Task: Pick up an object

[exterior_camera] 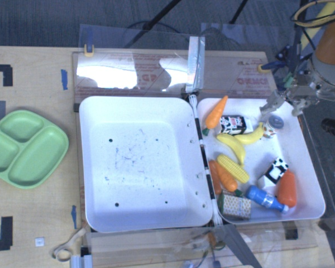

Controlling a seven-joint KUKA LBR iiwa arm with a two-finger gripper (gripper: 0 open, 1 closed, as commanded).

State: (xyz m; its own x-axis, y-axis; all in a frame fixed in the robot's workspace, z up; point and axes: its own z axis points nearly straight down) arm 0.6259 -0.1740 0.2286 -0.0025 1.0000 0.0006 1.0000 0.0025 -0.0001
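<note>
Objects for picking lie crowded in the right-hand bin, and none of them sits between the gripper's fingers. Nearest the camera, along that bin's front edge, a small speckled block lies beside a blue bottle and a red-orange pepper-like piece. Just behind these lie a black-and-white patterned item, a corn cob and an orange carrot close to the bin's left wall. Further back a yellow banana curves across the middle, with a black-and-white carton just behind it and a second carrot tilted toward the far left corner.

The left bin is a shallow white tray with faint blue scribbles and a few dark dots on its floor. Both bins sit on a pale wooden bench — a green divided plate rests on it well to the left. Behind the bins stands a low clear panel with a taped silver edge, and beyond that dark grey carpet crossed by black stand legs.

The gripper hangs over the far right corner of the right bin — its fingers stand apart, with a small round grey-blue piece just below them.
</note>
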